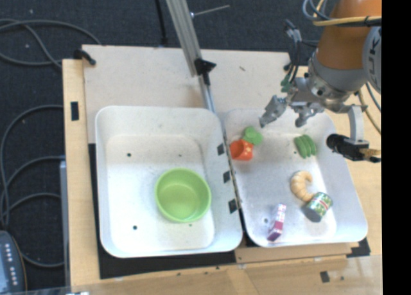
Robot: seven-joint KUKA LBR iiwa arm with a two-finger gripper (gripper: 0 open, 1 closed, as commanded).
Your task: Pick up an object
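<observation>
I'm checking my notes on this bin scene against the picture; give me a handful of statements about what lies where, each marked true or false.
1. The green bowl sits in the left bin. True.
2. The gripper holds the green bowl. False: it hangs open over the right bin, with nothing between its fingers.
3. The orange and green toy lies near the right bin's left wall. True.
4. The small can lies in the left bin. False: it lies in the right bin, touching the tan curved pastry.
5. The pink carton lies near the right bin's front edge. True.
</observation>
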